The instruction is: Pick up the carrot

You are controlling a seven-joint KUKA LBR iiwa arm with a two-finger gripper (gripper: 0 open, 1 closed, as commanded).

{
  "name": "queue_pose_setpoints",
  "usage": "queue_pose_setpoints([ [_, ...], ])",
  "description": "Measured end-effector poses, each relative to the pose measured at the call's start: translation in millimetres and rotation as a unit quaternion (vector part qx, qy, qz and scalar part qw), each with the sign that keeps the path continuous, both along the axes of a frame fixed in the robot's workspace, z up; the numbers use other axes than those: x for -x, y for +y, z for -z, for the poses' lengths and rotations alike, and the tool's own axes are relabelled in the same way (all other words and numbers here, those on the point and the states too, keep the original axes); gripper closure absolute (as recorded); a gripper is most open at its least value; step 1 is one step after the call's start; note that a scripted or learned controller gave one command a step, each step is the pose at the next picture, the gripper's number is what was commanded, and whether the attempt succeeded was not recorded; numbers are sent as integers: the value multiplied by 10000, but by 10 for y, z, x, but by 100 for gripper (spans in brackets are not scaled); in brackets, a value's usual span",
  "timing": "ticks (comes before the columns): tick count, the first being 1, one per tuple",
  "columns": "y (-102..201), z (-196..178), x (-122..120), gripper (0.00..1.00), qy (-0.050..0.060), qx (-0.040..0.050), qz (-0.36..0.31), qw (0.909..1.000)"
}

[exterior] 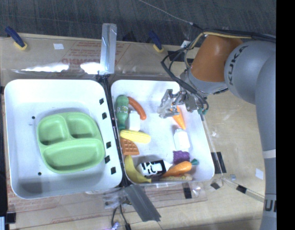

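The gripper hangs in the upper part of the right bin, its metal fingers pinching the wide top end of the carrot. The carrot's long axis runs nearly up and down in the view, its narrow tip pointing down and away from the gripper toward a white bottle just below it. To the gripper's left lie a sausage and a green cucumber. The green tray sits well apart in the left bin.
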State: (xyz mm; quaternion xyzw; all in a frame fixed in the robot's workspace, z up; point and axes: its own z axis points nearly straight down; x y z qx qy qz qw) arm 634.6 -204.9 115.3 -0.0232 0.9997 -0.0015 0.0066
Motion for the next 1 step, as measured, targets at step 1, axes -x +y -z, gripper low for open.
queue_pose_setpoints([
  [1,-38,-316,37,100,33,-2,-231,9997],
])
